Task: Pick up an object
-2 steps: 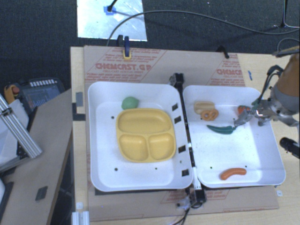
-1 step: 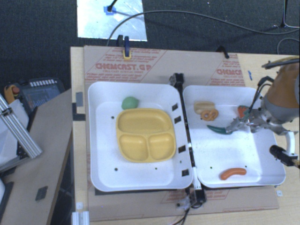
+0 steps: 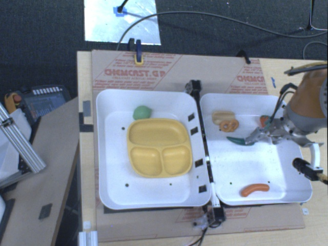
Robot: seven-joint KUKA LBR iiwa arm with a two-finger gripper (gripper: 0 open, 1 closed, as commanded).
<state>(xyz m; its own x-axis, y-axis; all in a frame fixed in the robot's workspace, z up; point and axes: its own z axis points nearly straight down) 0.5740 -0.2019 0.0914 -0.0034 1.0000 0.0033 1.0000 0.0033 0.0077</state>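
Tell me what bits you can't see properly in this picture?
- Gripper: too small and blurred to tell if it grips the green thing.
- Red thing: partly hidden behind the gripper.
- Arm: cut off by the right edge.

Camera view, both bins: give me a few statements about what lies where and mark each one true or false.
1. The yellow divided tray lies in the left bin. True.
2. The green round object sits inside one of the tray's compartments. False: it lies on the bin floor just beyond the tray's far left corner.
3. The orange sausage lies in the right bin, near its front edge. True.
4. The pretzel-like tan piece shares a bin with the yellow tray. False: it is in the right bin, toward the back.
5. The gripper is over the left bin. False: it is low in the right bin, beside a dark green object.
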